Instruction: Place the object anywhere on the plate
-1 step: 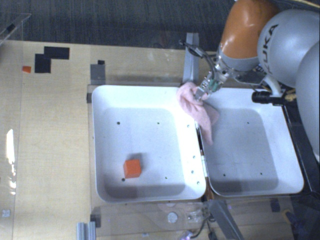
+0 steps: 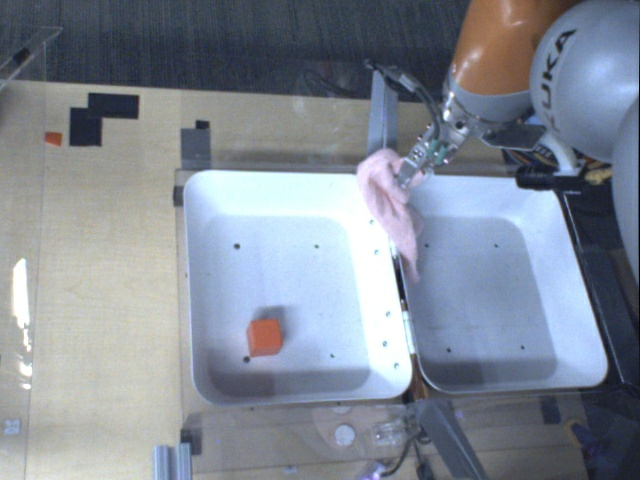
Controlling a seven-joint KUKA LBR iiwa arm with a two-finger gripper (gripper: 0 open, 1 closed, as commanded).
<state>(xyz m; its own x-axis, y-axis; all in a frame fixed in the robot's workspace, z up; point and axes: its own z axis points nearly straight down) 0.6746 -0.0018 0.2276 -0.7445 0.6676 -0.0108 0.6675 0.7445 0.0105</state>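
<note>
Camera view, nearest first: toward six o'clock the wooden counter (image 2: 100,298) edge carries some small clear fittings, and above it sit two shallow white plastic bins side by side. In the left bin (image 2: 210,268), toward seven o'clock, lies a small orange block (image 2: 265,337), well apart from everything else. The right bin (image 2: 560,288) shows bare floor. Farther back, toward one o'clock over the seam between the bins, a limp pink cloth (image 2: 390,208) hangs from the pincer (image 2: 412,171), which appears clenched on the cloth's upper end; the cloth's tail trails down across the shared rims. No plate can be made out, so the drop spot is uncertain. My guess at the risk: the dangling tail could snag on the rims or the upright grey post (image 2: 383,118) beside it and be dragged out of a thin grip, or it could land draped across both bins. The grey arm with its orange band (image 2: 505,28) reaches in from two o'clock, wrist angled down and leftward toward the seam.
</note>
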